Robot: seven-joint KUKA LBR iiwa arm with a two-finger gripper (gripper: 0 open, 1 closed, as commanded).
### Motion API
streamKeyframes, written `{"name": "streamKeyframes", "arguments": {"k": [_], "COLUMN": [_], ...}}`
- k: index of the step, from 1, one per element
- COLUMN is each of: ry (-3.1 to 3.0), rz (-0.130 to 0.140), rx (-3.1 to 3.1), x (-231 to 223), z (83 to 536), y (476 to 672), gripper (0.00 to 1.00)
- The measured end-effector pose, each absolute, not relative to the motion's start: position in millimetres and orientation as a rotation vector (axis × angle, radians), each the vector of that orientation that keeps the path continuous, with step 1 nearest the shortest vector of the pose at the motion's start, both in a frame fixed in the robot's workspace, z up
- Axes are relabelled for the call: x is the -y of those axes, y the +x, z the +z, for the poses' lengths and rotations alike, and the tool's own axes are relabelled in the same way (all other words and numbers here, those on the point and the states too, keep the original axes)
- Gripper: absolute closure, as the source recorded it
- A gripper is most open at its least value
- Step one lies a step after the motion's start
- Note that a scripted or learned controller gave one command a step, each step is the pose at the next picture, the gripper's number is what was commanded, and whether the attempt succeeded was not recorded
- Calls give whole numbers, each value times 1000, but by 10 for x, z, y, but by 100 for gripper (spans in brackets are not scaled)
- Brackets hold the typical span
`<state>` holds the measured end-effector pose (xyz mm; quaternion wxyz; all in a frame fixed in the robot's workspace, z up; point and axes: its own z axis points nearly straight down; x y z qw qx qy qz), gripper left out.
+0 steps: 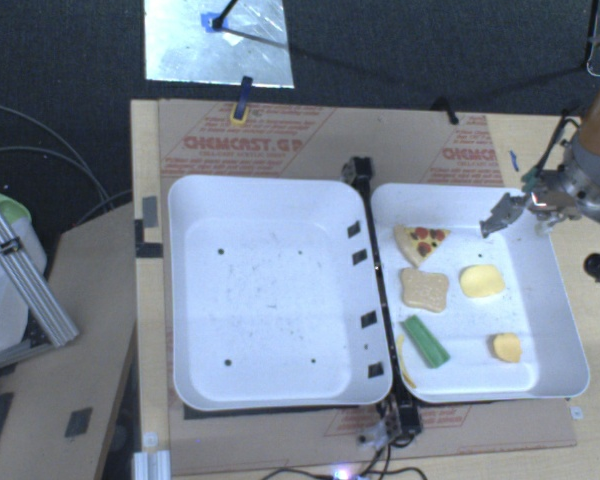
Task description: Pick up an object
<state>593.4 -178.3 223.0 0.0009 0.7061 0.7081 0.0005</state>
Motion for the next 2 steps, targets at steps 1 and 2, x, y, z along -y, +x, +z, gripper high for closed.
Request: {"name": "streamKeyframes", "arguments": {"k": [1,2], "ry": [2231,2217], "rz": [-3,2], "rx": [-2219,-2220], "x": [1968,2067], "z": [799,851], "y": [4955,5106], "gripper": [0,0]}}
